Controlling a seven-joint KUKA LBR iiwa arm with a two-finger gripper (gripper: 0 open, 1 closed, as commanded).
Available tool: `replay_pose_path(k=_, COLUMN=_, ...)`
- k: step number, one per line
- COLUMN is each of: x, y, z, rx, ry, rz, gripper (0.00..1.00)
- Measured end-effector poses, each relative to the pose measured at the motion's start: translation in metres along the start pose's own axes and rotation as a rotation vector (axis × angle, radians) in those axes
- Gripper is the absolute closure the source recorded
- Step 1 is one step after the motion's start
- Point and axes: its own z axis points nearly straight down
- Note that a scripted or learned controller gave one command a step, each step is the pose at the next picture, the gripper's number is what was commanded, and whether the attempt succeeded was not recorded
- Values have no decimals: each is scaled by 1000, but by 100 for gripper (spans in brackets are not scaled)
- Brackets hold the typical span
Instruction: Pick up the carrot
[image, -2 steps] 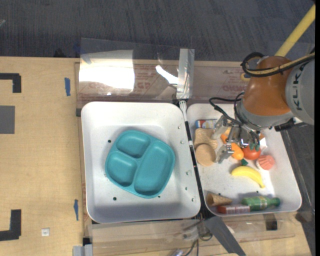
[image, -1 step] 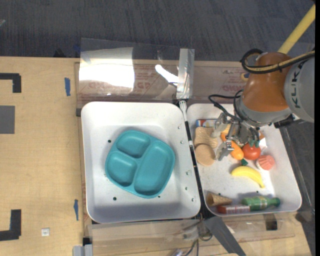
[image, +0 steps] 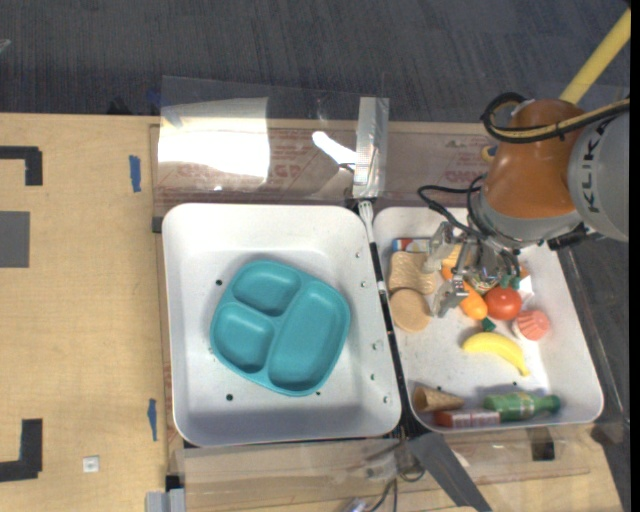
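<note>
Green bottle (image: 520, 405) nearest us; at its 12 o'clock, gripper (image: 462, 290) over carrot (image: 473, 303); we cannot tell its jaw state.

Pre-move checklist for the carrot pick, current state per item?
1. End effector is over the right bin, among the toys: ok.
2. Carrot is located: cannot tell for sure; an orange piece sits just below the end effector, partly hidden.
3. Carrot between the fingers: cannot tell; the wrist covers the view.
4. Neighbours clear of the grasp: not ok; the tomato lies close beside the orange piece.
5. Banana is out of the way: ok, it lies apart, nearer the camera.
</note>
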Motion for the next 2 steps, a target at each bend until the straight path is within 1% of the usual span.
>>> replay_pose_path(k=1, x=0, y=-7, z=0, rx=-5, ry=-5, rz=-70, gripper=0)
replay_pose_path(k=2, x=3, y=-13, z=0, rx=-8, ry=-13, rz=-27, gripper=0)
